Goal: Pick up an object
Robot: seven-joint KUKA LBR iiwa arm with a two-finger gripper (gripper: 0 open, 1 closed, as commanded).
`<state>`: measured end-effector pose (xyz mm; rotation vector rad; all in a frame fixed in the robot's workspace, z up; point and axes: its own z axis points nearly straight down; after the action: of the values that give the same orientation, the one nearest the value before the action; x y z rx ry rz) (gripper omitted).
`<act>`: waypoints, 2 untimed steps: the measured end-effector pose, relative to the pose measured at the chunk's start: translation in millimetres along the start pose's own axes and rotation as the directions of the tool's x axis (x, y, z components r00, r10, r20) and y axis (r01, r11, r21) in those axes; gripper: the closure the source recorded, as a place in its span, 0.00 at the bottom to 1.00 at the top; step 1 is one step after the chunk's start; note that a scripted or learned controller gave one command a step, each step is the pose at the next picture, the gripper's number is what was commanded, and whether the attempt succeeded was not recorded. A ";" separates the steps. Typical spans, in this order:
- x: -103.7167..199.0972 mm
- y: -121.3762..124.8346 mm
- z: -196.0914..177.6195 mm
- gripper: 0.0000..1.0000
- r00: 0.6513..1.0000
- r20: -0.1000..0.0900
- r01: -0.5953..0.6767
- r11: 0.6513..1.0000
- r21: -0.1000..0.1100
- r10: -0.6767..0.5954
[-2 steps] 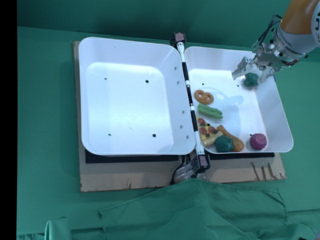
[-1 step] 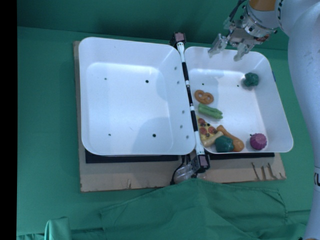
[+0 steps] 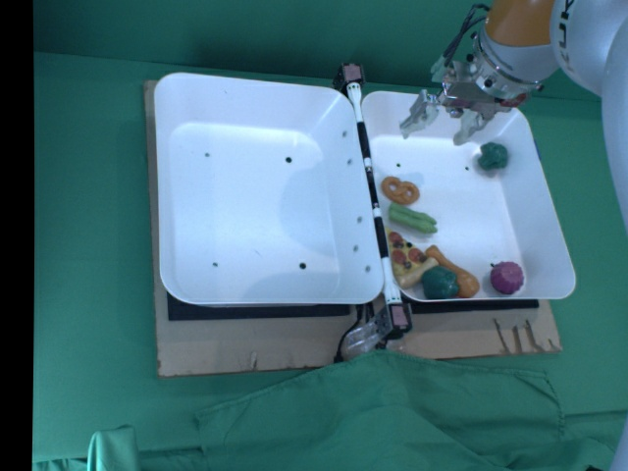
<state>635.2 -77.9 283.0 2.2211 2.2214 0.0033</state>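
Observation:
My gripper (image 3: 439, 124) hangs over the far end of the right bin (image 3: 554, 253), its two fingers spread apart with nothing between them. Just right of it lies a dark green broccoli piece (image 3: 494, 156). Below it sit a brown pretzel (image 3: 400, 190) and a green bean pod (image 3: 412, 218). At the near end of that bin lie a pizza slice (image 3: 407, 261), a round dark green piece (image 3: 440, 283), an orange piece (image 3: 457, 274) and a purple piece (image 3: 506, 278).
The left bin (image 3: 255, 189) holds only small dark specks. A black and white divider bar (image 3: 371, 199) runs between the bins. Green cloth (image 3: 373, 410) is bunched at the front edge of the bench.

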 end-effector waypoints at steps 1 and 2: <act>-24.0 -24.1 95.2 0.00 1.000 0.003 -0.008 1.000 0.000 0.008; -20.2 -71.5 96.4 0.00 1.000 0.007 -0.004 1.000 -0.021 0.004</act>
<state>563.8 -98.0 186.4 2.2122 2.2027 0.0185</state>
